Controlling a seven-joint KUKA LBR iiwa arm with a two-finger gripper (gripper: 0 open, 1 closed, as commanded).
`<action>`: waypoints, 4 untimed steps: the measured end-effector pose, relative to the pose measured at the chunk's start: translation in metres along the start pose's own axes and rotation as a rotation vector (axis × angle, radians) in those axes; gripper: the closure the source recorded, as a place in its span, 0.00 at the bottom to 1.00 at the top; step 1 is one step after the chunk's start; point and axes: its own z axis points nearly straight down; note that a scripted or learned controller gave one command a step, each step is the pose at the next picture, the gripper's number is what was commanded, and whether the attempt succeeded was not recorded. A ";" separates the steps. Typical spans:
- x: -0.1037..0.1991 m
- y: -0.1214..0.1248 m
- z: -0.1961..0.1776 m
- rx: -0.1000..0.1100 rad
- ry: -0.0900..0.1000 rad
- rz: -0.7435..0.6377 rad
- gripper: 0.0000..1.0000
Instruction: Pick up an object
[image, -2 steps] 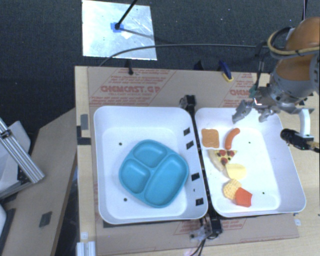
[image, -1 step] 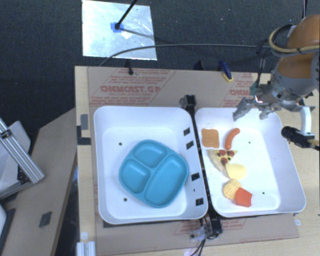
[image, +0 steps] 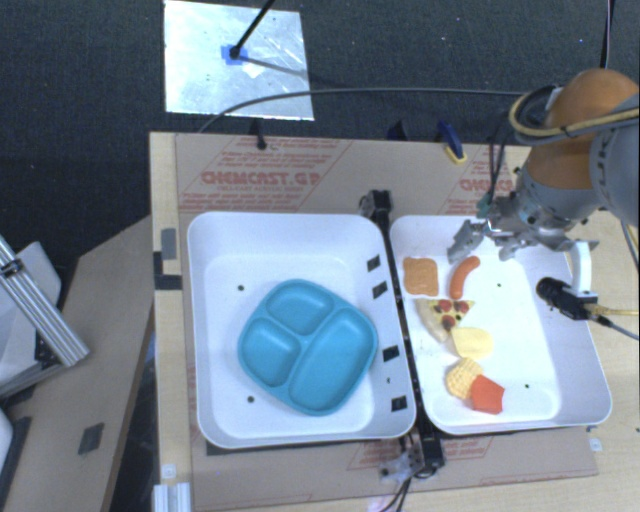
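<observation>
Several toy foods lie in the right bin (image: 570, 385): a toast slice (image: 421, 276), an orange sausage (image: 461, 275), a pizza slice (image: 443, 316), a pale yellow piece (image: 472, 343), a yellow ridged piece (image: 461, 378) and a red-orange wedge (image: 487, 395). My gripper (image: 489, 242) hangs over the back of this bin, just behind and right of the sausage. Its fingers are spread open, and nothing sits between them.
The left bin (image: 215, 300) holds a blue divided plate (image: 307, 345). A black clip strip runs along the seam between the bins (image: 392, 300). A black cable connector (image: 562, 297) hangs off the wrist over the right bin's right side.
</observation>
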 end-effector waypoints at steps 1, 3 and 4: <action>0.004 -0.003 0.043 -0.001 0.000 0.001 0.00; 0.004 -0.001 0.081 -0.007 -0.001 0.001 1.00; 0.000 0.010 0.026 -0.010 -0.002 -0.001 1.00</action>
